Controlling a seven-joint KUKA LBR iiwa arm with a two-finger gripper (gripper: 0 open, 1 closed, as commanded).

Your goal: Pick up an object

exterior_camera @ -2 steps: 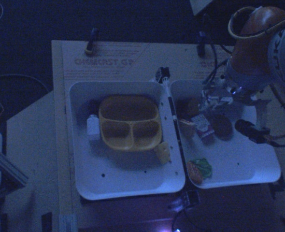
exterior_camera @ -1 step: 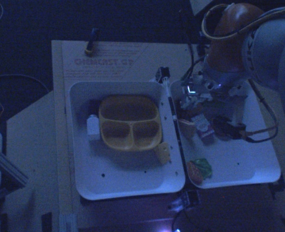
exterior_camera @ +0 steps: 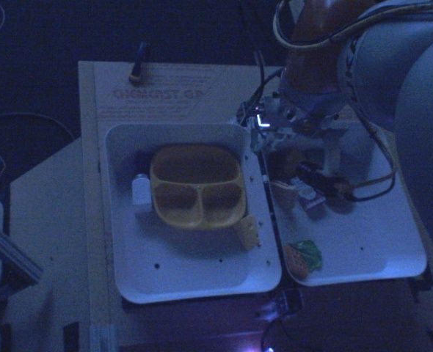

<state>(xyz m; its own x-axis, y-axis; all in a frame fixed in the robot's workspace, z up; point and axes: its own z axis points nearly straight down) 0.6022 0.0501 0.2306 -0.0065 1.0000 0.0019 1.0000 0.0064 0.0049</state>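
Note:
My gripper hangs low over the near-left part of the right bin, under the grey wrist and its orange band. Just below it lie a small pale cup-like thing and a small boxy packet, both dim and partly shaded by the wrist. An orange and green toy lies by the right bin's front-left corner. In the left bin sit a yellow divided plate, a small white bottle at its left and a yellowish block at its lower right.
The light is very dim and blue. The arm covers the back of the right bin. A printed board lies behind the bins with a small dark tool on it. The raised rims of the two bins meet in the middle.

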